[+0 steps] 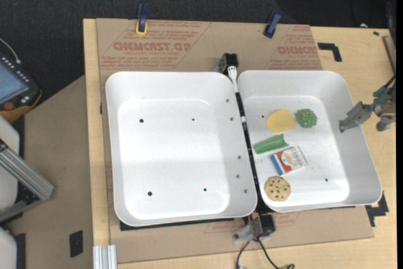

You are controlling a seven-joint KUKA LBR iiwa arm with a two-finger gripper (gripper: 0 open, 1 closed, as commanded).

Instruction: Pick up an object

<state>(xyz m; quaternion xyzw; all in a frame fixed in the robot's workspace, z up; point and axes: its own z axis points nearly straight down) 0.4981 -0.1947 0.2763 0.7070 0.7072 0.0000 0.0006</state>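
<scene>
The right bin (352, 154) holds several small items. A yellow lumpy piece (280, 120) lies beside a round green piece (306, 118). Below them are a long green piece (269, 144), a small red, white and blue carton (289, 160) and a chocolate-chip cookie (277, 188). My gripper (366, 122) hangs over the right bin's right rim, to the right of the round green piece and apart from it. It is open, with nothing between its fingers.
The left bin (119, 135) sits against the right one on a cardboard sheet (189, 41). Blue clamps (142, 17) (273, 22) hold the sheet's far edge. A small black fitting (229, 62) sits at the far end of the seam between the bins.
</scene>
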